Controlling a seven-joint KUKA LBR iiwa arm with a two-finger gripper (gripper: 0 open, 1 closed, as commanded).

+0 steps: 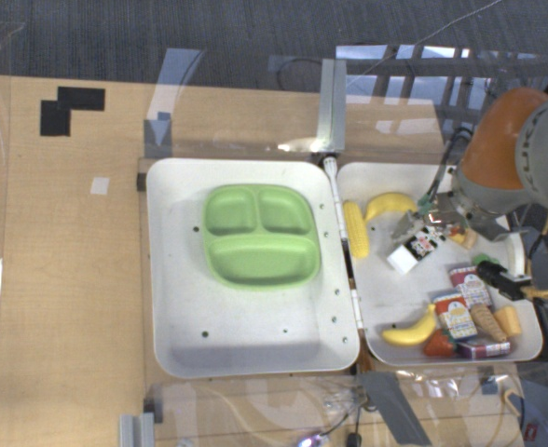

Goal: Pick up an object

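Banana (387, 205) just left of claw (431, 223).

A green divided plate (259, 235) is sitting in the middle of the left white bin (176, 343), its three compartments facing up. Black square markings (72, 108) are showing on the wooden bench (60, 277), while a thin cable (460, 15) is trailing across the dark carpet (209, 7) beyond.

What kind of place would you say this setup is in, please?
Probably a robotics lab. A grey arm reaches over two white bins on a wooden bench, one holding a green divided plate, the other toy food.
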